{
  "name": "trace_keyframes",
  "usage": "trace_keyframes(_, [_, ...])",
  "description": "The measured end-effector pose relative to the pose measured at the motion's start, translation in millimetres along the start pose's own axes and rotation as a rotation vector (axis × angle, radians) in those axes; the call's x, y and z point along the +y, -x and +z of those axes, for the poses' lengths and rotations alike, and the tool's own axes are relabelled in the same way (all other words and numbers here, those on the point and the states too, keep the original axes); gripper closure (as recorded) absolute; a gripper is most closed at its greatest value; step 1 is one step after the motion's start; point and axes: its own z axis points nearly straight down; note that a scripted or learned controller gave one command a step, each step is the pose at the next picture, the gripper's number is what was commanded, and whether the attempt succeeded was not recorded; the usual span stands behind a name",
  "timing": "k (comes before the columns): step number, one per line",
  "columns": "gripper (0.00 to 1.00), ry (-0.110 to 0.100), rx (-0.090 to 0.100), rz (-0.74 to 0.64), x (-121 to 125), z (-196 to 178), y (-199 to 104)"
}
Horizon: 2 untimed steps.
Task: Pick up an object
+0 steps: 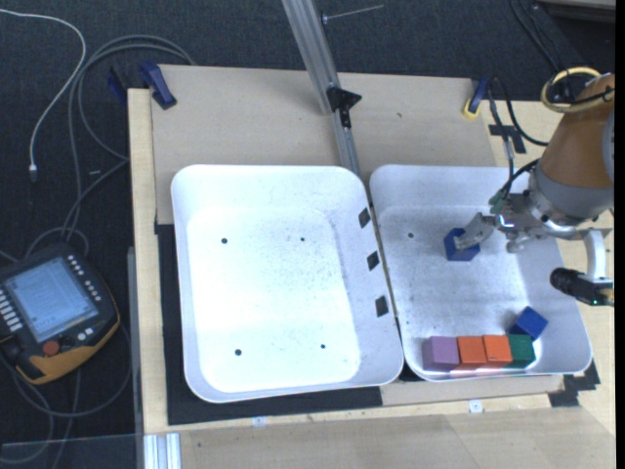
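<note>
My gripper (pixel 491 242) hangs over the upper middle of the right bin (pixel 430 291), open, with its fingers spread apart. A small blue block (pixel 461 245) lies on the bin floor at the tip of the left finger (pixel 479 229), outside the gap rather than between the fingers. Along the bin's front wall sit a purple block (pixel 444 351), an orange block (pixel 472 349), a red-orange block (pixel 496 348) and a green block (pixel 522 351) in a row. A second blue block (pixel 529 320) rests just behind the green one.
The left bin (pixel 264 281) lies beside the right one, the two joined by black clips (pixel 372 260). A slanted metal pole (pixel 312 37) rises behind the bins. A teach pendant (pixel 49 306) lies on the floor at far left.
</note>
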Motion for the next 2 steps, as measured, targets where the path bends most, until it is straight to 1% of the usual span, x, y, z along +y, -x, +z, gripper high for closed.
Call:
trace_keyframes(1, [1.0,0.002,0.002,-0.005,1.8,-9.7,-3.6])
trace_keyframes(2, [0.0,0.001,0.003,-0.004,1.5,-9.0,-3.7])
